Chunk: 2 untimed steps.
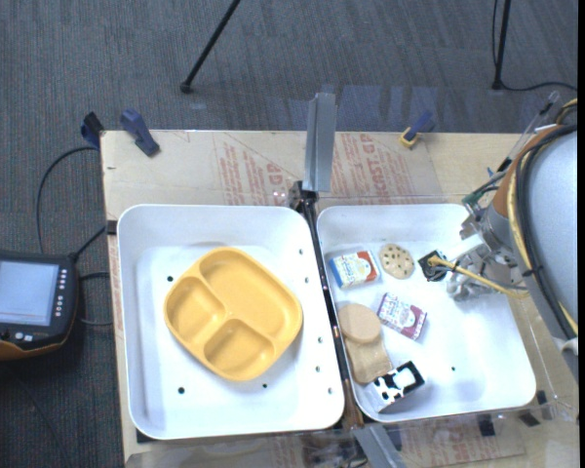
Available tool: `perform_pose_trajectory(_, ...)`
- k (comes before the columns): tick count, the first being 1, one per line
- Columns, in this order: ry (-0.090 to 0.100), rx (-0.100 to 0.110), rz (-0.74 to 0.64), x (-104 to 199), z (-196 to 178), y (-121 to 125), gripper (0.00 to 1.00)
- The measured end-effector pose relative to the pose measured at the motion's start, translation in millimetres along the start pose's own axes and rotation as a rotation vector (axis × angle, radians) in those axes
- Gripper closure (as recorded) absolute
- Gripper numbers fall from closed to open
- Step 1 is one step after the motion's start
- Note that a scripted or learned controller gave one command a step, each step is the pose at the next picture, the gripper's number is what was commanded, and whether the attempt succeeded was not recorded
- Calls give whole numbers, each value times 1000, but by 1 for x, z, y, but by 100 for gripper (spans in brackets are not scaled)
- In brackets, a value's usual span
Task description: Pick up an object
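While a yellow plate (233,312) lies in the left bin (136,359) at centre-left of the frame, the right bin (487,359) holds a blue carton (353,268), a cookie (397,259), a pink carton (402,315) and a tan loaf (363,341); the jaws hover at its right side, and I cannot tell how far open they are.

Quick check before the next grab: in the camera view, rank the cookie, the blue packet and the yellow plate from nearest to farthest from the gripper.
1. Cookie: in the right bin, just left of the gripper.
2. Blue packet: same bin, near its left wall.
3. Yellow plate: across the divide, in the left bin.
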<state>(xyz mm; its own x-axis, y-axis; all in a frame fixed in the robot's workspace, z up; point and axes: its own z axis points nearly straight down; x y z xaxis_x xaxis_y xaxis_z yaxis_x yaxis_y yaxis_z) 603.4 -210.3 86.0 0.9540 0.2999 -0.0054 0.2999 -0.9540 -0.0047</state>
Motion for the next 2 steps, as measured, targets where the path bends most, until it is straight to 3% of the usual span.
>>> perform_pose_trajectory(1,-1,2,95,-15,0,-7,100)
perform_pose_trajectory(2,-6,5,88,-15,-8,-9,100)
